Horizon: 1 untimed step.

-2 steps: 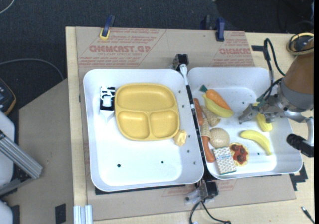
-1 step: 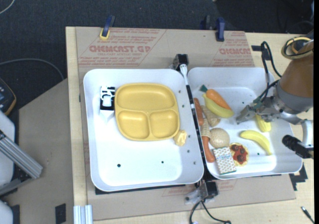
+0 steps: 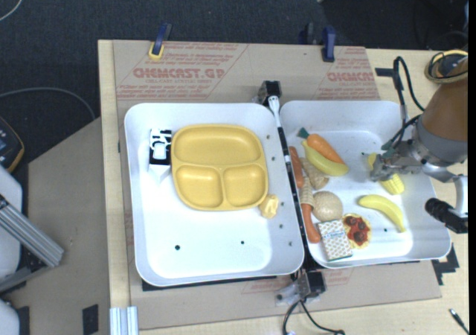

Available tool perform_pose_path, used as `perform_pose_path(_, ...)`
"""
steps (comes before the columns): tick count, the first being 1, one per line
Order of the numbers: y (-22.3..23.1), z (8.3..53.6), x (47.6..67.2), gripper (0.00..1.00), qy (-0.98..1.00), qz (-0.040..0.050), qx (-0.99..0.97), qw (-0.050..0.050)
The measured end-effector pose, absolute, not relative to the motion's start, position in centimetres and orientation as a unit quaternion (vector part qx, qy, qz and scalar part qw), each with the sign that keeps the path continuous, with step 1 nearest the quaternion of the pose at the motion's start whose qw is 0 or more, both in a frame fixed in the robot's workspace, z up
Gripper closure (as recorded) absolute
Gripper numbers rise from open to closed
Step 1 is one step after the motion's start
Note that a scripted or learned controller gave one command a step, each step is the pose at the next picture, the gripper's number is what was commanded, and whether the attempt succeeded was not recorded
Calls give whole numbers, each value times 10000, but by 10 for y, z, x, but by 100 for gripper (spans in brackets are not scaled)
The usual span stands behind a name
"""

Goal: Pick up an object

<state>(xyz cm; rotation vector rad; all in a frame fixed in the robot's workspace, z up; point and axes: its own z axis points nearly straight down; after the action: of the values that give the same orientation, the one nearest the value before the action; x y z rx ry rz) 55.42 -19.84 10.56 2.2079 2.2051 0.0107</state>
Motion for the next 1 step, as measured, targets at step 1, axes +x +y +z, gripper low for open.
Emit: perform_pose_path(1, -206, 162, 563, 100, 7072, 13, 7070, 37)
